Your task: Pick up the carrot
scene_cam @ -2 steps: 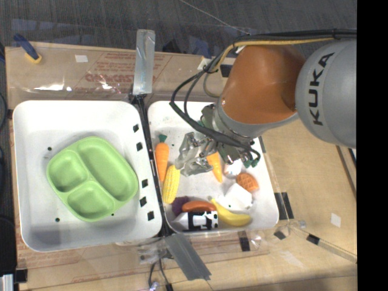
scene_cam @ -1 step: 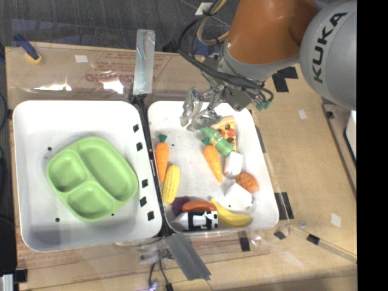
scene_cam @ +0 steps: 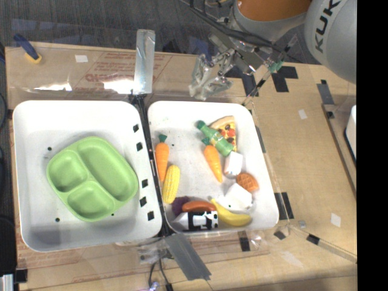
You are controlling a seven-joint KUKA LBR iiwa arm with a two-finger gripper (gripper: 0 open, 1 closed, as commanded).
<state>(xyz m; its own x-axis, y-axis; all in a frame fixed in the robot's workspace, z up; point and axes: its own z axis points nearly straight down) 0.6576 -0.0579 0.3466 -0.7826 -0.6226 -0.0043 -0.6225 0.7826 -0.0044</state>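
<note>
Two orange carrots with green tops lie in the right bin. One carrot rests along the bin's left wall, above a yellow corn cob. The other carrot lies near the bin's middle, just below a green toy and a pizza slice. My gripper hangs over the bin's far rim, well behind both carrots. Its fingers stand open with nothing between them.
The right bin also holds a banana, a black-and-white carton, white blocks, an orange-red piece and a dark purple piece. A green divided plate sits in the left bin.
</note>
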